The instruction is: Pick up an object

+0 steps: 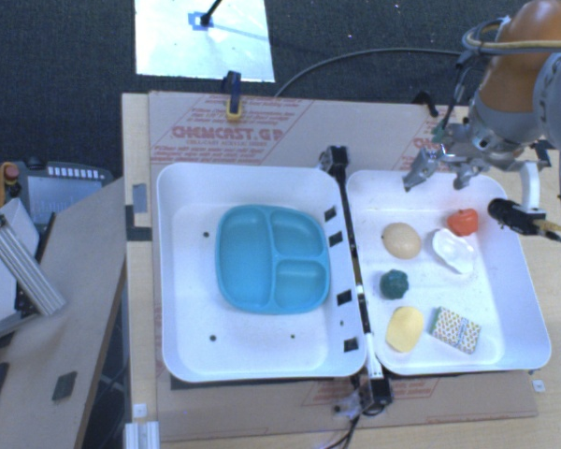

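My gripper (439, 177) hangs over the far edge of the right bin (519, 340), its two fingers spread apart and open with nothing between them. Below it in that bin lie a red-orange tomato-like piece (464, 221), a tan egg-shaped object (402, 240), a white scoop-like piece (452, 253), a dark green knobbly ball (395, 283), a yellow lump (405, 327) and a patterned sponge block (456, 330). The tomato-like piece sits closest to the gripper, just in front of its right finger.
The left bin (182, 344) holds a blue divided plate (271, 257). A black divider (351, 260) runs between the bins. A yellow clamp (234, 96) sits at the bench's far edge, and a cable (374, 56) arcs toward the arm.
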